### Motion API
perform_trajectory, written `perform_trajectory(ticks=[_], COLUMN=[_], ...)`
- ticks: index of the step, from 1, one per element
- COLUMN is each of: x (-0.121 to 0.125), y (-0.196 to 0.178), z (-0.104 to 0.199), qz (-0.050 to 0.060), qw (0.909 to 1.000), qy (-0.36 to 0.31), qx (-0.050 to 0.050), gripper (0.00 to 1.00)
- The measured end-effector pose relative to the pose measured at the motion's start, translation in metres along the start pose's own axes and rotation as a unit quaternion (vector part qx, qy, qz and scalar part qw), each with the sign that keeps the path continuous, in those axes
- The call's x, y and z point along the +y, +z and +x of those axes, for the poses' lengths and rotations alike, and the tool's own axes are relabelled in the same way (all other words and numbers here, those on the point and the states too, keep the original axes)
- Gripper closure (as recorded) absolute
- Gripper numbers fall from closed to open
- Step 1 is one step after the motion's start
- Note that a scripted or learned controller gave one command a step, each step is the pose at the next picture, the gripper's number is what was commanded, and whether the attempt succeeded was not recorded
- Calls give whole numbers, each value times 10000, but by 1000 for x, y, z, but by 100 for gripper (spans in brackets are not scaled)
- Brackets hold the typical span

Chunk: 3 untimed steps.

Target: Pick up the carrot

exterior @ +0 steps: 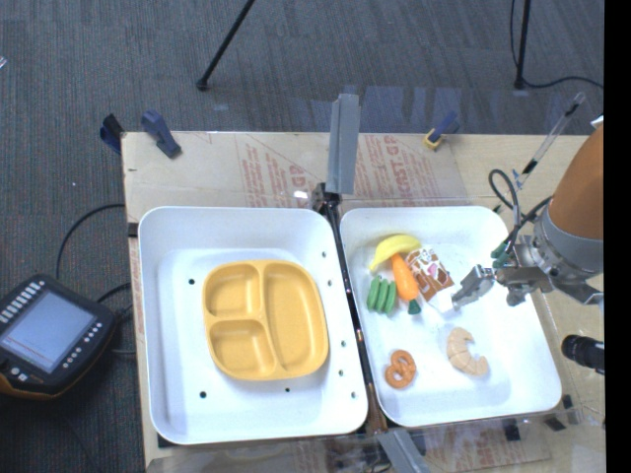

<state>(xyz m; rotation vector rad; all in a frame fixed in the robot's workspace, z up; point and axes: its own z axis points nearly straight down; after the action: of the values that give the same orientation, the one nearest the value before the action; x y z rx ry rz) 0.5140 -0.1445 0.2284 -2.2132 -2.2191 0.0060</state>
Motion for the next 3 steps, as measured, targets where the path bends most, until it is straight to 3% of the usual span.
perform_trajectory(ticks=[1, 2, 3], x=[97, 94, 94], y=[114, 134, 126], z=[15, 53, 54], qz=[19, -84, -70], qw=[9938, 9976, 9977], qy=[-1115, -691, -672], qx=[5, -23, 0], gripper=[0, 0, 100])
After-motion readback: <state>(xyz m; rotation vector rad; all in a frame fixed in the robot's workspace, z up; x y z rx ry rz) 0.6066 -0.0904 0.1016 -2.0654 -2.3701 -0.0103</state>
